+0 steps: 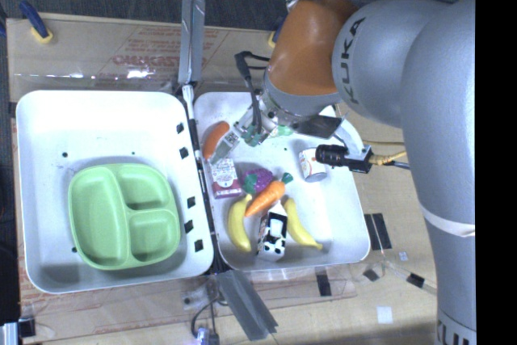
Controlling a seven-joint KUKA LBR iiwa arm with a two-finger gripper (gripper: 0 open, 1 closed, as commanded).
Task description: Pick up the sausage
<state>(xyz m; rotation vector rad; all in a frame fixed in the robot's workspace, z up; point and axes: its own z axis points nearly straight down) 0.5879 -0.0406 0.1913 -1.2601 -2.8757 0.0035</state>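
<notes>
Both bins point(48, 125) look like smooth white plastic with a soft sheen. The green divided tray point(123, 214) is matt plastic. The arm's grey shell point(420, 52) is glossy, its orange band point(311, 44) smooth and satin. The tabletop point(97, 44) looks like dull brown cardboard. The sausage point(213, 138), bananas point(237, 224) and carrot point(266, 198) look like shiny moulded plastic.
</notes>
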